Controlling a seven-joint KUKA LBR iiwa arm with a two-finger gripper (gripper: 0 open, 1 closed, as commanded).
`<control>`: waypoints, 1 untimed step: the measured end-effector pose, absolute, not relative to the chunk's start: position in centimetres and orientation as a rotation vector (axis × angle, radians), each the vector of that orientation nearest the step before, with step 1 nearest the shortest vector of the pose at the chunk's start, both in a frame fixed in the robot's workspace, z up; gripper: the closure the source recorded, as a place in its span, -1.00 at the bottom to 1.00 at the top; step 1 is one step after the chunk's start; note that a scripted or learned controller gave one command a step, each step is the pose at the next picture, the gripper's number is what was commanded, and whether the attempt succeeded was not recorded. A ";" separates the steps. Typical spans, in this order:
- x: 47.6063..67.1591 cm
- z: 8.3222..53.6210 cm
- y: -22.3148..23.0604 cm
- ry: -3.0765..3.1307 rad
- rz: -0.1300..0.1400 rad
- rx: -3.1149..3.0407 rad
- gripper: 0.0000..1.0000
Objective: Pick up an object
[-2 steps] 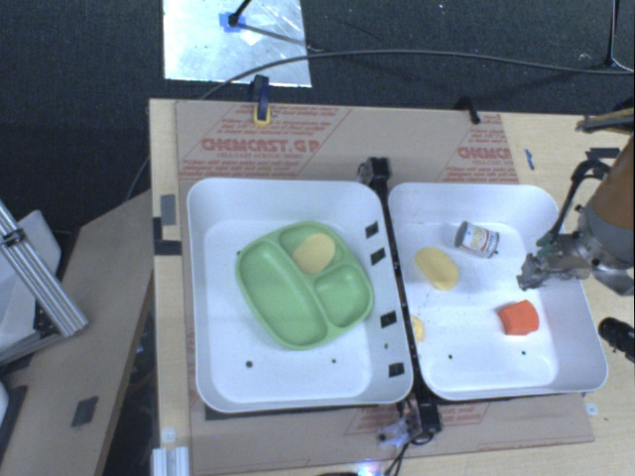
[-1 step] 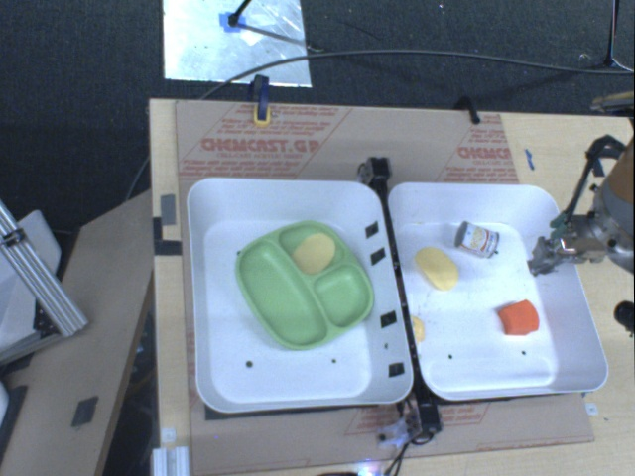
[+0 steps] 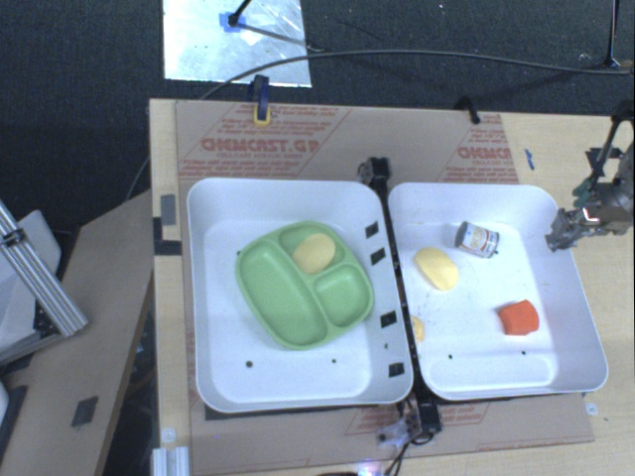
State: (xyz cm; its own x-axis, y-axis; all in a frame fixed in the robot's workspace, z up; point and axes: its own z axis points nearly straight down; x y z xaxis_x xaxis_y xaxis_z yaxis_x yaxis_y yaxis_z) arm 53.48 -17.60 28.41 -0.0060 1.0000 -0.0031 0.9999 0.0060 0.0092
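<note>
Pincer [image 3: 562,232] position: at the far right of the scene, over the upper right rim of the right bin [image 3: 571,340], with the grey arm [image 3: 610,191] reaching in behind it from the right edge. From where I stand its tip is small and blurred, so I cannot tell how it is set, and no object is visible in it. Right bin contents: a small can [image 3: 477,238] lies on its side toward the upper middle of the bin, well left of the pincer; a yellow lump [image 3: 437,268] lies just below and left of the can, close to it but apart; an orange block [image 3: 518,317] sits lower and to the right, near the bin's right wall; a small pale yellow piece [image 3: 418,329] rests against the bin's left wall, partly hidden by the divider. All four objects lie on the bin floor. Left bin [image 3: 213,276]: it touches the right bin along the centre line, where black clips [image 3: 378,256] join the two rims. A green plate [image 3: 298,291] with three compartments lies tilted in the middle of this bin, and a second yellow lump [image 3: 315,253] sits in its upper compartment. Both bins rest on a brown cardboard sheet [image 3: 298,142] printed with red lettering.
</note>
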 end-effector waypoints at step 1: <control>54.4 26.6 -12.0 2.232 0.004 2.210 1.00</control>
